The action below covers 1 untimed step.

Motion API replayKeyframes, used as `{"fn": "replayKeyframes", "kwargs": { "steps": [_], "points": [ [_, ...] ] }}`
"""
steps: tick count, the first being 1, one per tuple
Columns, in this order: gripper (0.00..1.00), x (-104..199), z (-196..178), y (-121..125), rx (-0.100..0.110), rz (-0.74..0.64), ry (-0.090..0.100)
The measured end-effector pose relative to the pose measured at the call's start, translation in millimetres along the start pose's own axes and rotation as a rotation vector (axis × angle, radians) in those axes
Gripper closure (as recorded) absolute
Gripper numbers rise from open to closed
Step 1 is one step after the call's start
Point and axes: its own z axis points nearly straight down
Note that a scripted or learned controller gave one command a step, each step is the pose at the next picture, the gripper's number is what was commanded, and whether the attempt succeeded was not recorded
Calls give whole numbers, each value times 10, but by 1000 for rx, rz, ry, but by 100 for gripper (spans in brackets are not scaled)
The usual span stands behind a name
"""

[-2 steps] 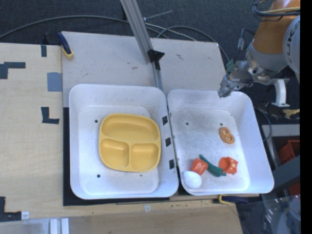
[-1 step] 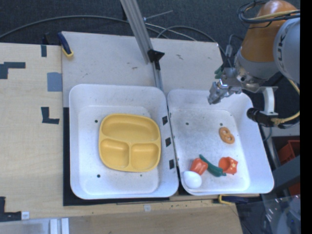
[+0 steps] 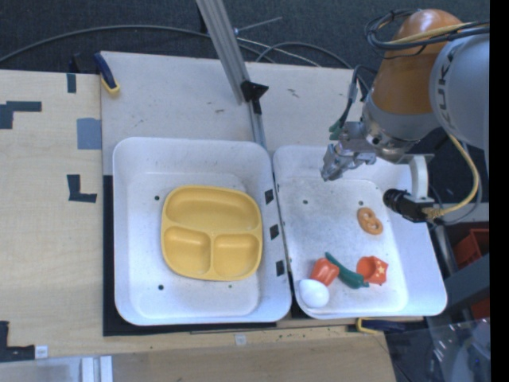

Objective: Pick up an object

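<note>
My gripper hangs over the far left part of the right bin, well above the objects, with nothing seen between its fingers. Nearer the front of that bin lie a small orange pretzel-like piece, a red-orange pepper with a green stem, a green bean-shaped piece, a red block with a yellow star and a white egg. All of these sit apart from the gripper, toward the bin's near side.
The left bin holds a yellow divided plate. A slanted metal pole reaches down to the bins' shared far edge. A black hose fitting hangs from the arm over the right bin's right side.
</note>
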Motion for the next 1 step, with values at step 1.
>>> {"fn": "replayKeyframes", "kwargs": {
  "steps": [1],
  "points": [
    [100,556,117,-146,1,-2,0]
  ]
}}
